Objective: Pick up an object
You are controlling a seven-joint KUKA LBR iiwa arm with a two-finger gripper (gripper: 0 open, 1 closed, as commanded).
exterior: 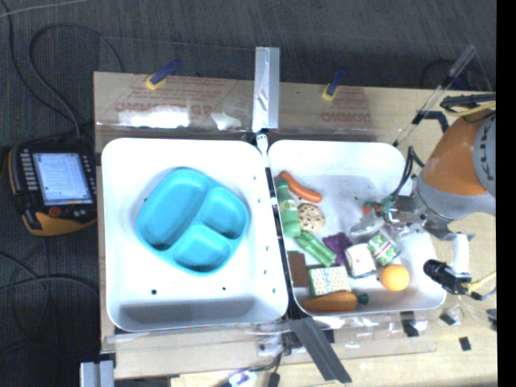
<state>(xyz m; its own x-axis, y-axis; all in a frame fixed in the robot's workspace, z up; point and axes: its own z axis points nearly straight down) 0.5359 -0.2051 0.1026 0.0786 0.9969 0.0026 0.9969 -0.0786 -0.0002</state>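
Step in hand, as judged: approach/descent, nothing lifted yet. The arm (463,176) is seen over the right rim of the right bin (339,156). The pincer (389,216) is placed low inside that bin, near its right wall; whether it is spread or pressed together cannot be told, since the tip is lost in clutter and blur. No object is seen between its tips, so no hold is claimed.

Candidates, all placed relative to the pincer:
- green-and-white packet (384,250), just below it, closest
- orange ball (394,277), further below, near the bin's front-right corner
- white cube (357,260), below-left
- purple piece (335,240), left
- cookie (310,214), well left
- sausage (299,188), up-left
- green pieces (302,232), far left, against the bin divider
- patterned box (329,280) and carrot-like piece (329,301), down-left at the front wall

Next move, as judged: a short drop onto the packet or ball is called for, then a close and a straight lift.

Room: a tight cluster is packed left and below the pincer; neighbours are likely nudged. Open floor is left above it, toward the bin's back wall. The right wall is close, so sideways travel is limited there. The blue tray (192,218) in the left bin (121,297) is well apart, not in the way.
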